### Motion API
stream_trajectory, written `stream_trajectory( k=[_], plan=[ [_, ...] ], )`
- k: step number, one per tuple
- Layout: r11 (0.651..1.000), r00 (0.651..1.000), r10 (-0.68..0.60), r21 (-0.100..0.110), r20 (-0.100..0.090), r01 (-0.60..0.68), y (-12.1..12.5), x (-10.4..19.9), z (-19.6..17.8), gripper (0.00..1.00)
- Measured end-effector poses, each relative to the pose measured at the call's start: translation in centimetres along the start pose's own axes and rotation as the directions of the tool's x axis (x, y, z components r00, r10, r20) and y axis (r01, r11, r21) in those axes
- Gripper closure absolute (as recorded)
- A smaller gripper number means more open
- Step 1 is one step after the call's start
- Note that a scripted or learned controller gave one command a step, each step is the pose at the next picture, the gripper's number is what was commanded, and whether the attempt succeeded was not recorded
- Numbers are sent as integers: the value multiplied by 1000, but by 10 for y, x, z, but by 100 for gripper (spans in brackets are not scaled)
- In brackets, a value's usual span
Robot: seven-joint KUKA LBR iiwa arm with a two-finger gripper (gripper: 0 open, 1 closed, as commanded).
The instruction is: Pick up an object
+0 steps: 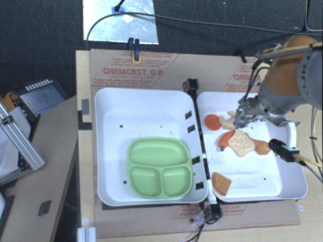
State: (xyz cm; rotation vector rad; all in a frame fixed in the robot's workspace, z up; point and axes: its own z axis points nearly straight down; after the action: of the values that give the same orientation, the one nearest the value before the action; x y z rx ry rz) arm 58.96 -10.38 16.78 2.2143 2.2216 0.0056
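**Inspector:** State where the gripper (241, 116) stood at the moment of record

**Assistant:** It hung low over the right bin (287, 185), at the upper end of a cluster of toy food. The arm (290, 74) entered from the right, its orange band above the wrist

**Inspector:** And the fingers?

**Assistant:** Their state could not be told; dark hardware masked the tips

**Inspector:** Which object lay nearest?

**Assistant:** A pale piece (229, 121) lay just beside the tips, on the viewer's left. The red round piece (212, 121) sat a little further left. The square cracker (240, 143) lay nearer the camera, overlapping the orange carrot-like piece (222, 140). Its long axis ran roughly toward the camera. A second cracker (221, 183) lay well apart, at the bin's near edge

**Inspector:** Anything held?

**Assistant:** Nothing was seen between the fingers. In my judgement the pick was not yet made. The green divided plate (160, 167) sat in the left bin (108, 150), untouched
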Motion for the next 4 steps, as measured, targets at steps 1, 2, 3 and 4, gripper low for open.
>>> stream_trajectory(
  k=[1,2,3,4],
  plan=[
    [1000,1000,-1,-1,0,1,2,0,-49,100],
    [1000,1000,-6,4,-3,6,-15,53,-62,100],
    [1000,1000,-6,6,-3,6,-28,100,-52,100],
    [1000,1000,-7,6,-4,7,-42,155,-45,100]
  ],
)
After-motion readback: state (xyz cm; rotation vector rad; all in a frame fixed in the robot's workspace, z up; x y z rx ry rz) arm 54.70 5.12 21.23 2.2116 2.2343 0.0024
